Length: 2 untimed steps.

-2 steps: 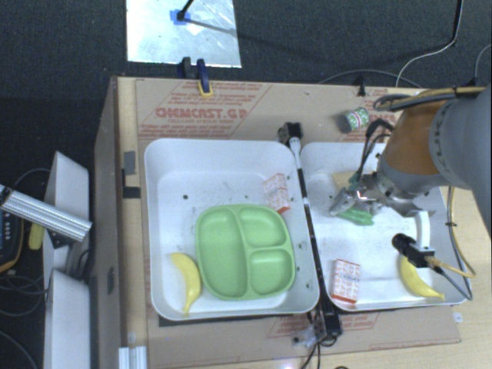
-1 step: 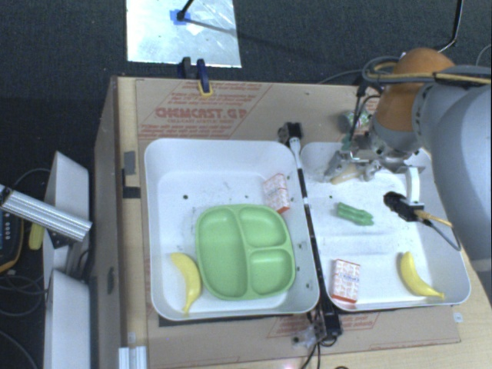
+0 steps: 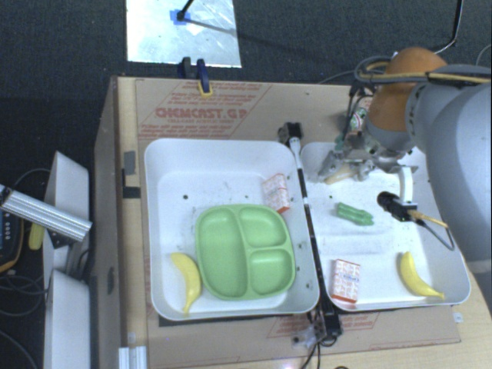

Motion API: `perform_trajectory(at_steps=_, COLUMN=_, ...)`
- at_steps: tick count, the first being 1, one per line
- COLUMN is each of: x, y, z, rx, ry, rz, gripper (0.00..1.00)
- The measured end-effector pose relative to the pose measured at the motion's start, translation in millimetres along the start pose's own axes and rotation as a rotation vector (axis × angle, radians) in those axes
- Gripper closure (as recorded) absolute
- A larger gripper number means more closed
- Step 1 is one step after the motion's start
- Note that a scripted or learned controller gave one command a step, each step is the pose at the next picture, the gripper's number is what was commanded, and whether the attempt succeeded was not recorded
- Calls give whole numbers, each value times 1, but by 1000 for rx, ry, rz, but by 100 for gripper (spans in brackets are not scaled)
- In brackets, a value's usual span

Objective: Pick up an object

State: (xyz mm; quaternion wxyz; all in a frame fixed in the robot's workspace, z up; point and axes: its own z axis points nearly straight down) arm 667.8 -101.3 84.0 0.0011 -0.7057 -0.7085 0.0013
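Elongated green object [image 3: 354, 214] in right bin [image 3: 378, 256], near gripper [image 3: 336, 173], grip state indiscernible.

Two white bins stand side by side: left bin [image 3: 165, 160], right bin [image 3: 450, 271]. Two yellow bananas: left banana [image 3: 187, 281] in the left bin's front left corner, right banana [image 3: 417, 275] in the right bin's front right corner. Two red-and-white cartons: left carton [image 3: 276, 191], right carton [image 3: 347, 279]. One green divided plate [image 3: 246, 250]. One small green piece [image 3: 354, 214].
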Motion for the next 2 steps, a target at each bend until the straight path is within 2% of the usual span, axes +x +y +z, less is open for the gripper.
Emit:
perform_trajectory(at_steps=1, x=-30, y=0, z=-1, rx=-3, ry=-1, rz=3, gripper=0)
perform_trajectory(at_steps=2, x=-30, y=-2, z=-10, rx=11, ry=2, rz=3, gripper=100)
